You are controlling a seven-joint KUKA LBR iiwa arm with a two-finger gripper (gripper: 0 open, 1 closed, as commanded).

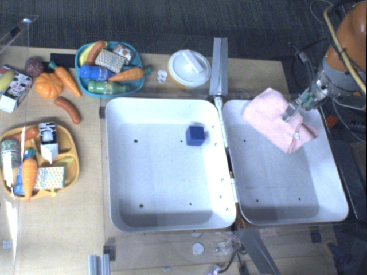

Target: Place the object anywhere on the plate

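While the cube (195,134) sits near the left bin's (143,211) back right corner, your gripper (298,109) hangs over the cloth (270,122) in the right bin (298,205) (whether it's open I cannot tell). Centre above the cube before descending.

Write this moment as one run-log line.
gripper: over right bin, at pink cloth | blue cube: left bin

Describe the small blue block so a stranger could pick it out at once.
Start with the two white bins side by side and take the left bin. The blue block sits on its floor near the upper right corner, close to the divider. It is the small dark blue cube; the right bin's pink cloth is soft and crumpled.
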